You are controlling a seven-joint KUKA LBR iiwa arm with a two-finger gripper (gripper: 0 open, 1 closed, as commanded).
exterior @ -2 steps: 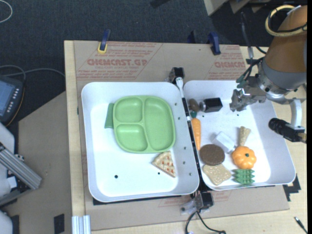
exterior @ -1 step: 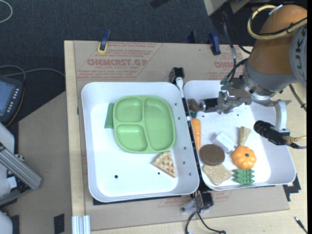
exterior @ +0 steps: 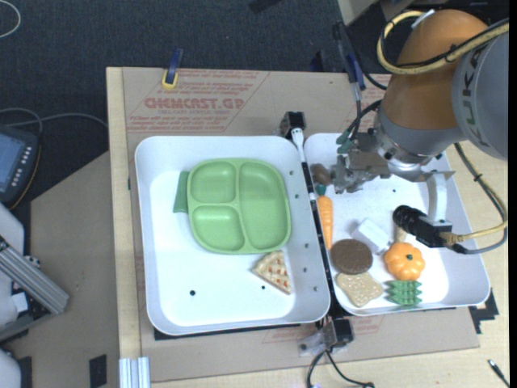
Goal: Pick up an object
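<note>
Carrot (exterior: 324, 217) in your right bin (exterior: 468, 285), against its left wall, just below the gripper (exterior: 346, 176).
You see it orange, slim, lying lengthwise with its green end toward the gripper. Whether that gripper is wide or narrow, you cannot tell. Red print on the board behind the left bin (exterior: 161, 297) reads "CHEMCAST".

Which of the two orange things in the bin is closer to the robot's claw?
The carrot. It is long and thin, lying along the right bin's left wall just below the gripper. The round little pumpkin sits farther off, toward the bin's front.
</note>
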